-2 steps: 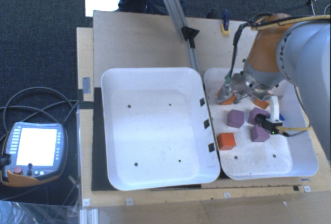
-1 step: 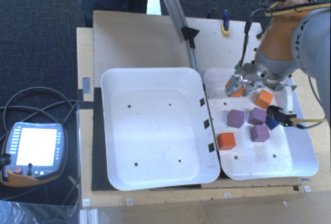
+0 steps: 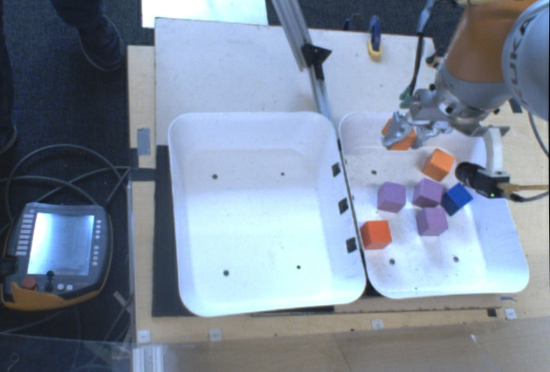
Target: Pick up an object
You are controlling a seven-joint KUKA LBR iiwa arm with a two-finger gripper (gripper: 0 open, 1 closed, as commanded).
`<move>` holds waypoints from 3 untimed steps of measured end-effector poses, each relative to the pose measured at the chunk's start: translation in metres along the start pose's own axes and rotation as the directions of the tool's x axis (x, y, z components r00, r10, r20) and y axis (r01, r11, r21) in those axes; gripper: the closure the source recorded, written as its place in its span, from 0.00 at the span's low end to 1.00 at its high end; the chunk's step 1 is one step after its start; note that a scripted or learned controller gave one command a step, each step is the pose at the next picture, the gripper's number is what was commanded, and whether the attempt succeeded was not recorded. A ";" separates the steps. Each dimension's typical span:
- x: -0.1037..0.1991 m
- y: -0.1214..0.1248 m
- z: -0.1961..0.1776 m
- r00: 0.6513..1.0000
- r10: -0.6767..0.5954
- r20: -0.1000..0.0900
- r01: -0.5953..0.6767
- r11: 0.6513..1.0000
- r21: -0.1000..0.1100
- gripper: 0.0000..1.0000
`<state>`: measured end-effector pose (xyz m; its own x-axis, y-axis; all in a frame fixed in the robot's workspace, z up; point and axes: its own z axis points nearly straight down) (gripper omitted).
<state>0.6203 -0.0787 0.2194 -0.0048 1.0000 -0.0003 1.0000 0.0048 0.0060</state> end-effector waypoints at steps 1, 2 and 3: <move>0.000 0.001 -0.021 1.000 0.001 0.000 -0.001 1.000 0.003 1.00; 0.058 -0.012 -0.024 1.000 -0.006 -0.003 0.006 1.000 0.006 1.00; 0.109 -0.028 -0.032 1.000 -0.006 -0.003 0.006 1.000 0.006 1.00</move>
<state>0.5917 0.0306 0.2509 -0.0111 0.9999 0.0031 0.9999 0.0111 -0.0001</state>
